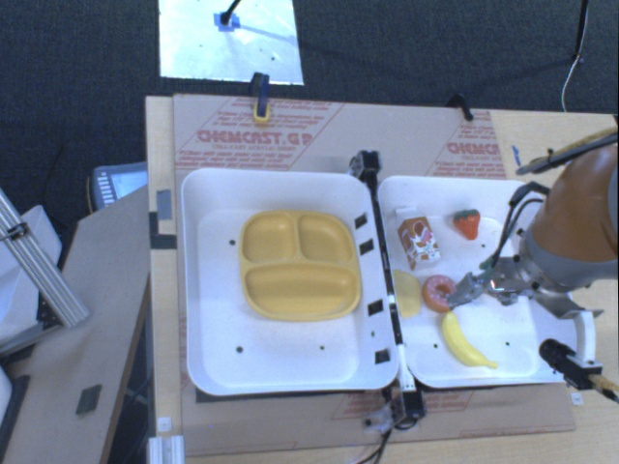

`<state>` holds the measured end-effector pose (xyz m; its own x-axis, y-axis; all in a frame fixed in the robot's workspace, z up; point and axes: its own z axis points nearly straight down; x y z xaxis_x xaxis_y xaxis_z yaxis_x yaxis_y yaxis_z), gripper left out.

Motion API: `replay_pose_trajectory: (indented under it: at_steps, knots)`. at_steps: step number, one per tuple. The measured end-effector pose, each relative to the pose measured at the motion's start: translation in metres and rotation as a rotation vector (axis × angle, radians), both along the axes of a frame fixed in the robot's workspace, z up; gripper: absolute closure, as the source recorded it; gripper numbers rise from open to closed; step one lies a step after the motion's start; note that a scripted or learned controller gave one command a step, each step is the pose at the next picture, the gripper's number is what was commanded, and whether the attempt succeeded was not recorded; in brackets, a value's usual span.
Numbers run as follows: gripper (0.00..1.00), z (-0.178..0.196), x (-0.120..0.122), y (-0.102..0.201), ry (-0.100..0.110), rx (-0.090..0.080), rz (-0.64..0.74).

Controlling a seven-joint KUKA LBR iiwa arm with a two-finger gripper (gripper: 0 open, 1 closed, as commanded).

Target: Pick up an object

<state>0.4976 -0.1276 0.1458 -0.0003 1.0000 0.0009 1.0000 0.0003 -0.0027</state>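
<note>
Gripper (pixel 471 288): low in the right bin (pixel 517 356), at the end of the grey and orange arm (pixel 580 230); tip just beside the donut, on its right side; impossible to tell whether clenched or released, and nothing visible between the tips.
Donut (pixel 439 292): nearest candidate for the pick; small pink ring with hole, flat on the bin floor, touching or slightly over a pale yellow disc (pixel 408 293). Probably a toy of light plastic or foam, stiff enough, not fragile. Smooth round rim, so likely to slip out sideways; better taken across the ring, one tip in the hole and one outside, or across the full width.
Banana (pixel 466 340): just below the donut, lying flat, curved. Light, smooth skin; best taken across the thick middle, not at the thin ends.
Carton (pixel 418 241): small box with red and white print, upper part of the right bin, near the divider. Flat sides, easy for parallel tips, may roll over if pushed.
Strawberry (pixel 467 223): red, with green top, right of the carton, apart from it. Small and rounded, easy to lose.
Left bin (pixel 208 356): carrying a yellow divided plate (pixel 295 264); too wide and flat for a good hold, except at the rim.
</note>
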Motion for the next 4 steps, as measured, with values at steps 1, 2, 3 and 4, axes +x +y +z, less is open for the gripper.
replay_pose_trajectory:
  at_steps: [1,2,3,4]
  knots:
    - [0.0,-0.05,0.008,-0.005,0.0,0.0,0.0]
    - [0.0,-0.062,0.008,-0.005,-0.002,0.0,0.0]
    - [1.0,-0.051,0.009,-0.005,-0.005,-0.001,0.0]
    - [1.0,-0.006,0.008,-0.011,-0.008,-0.003,-0.001]
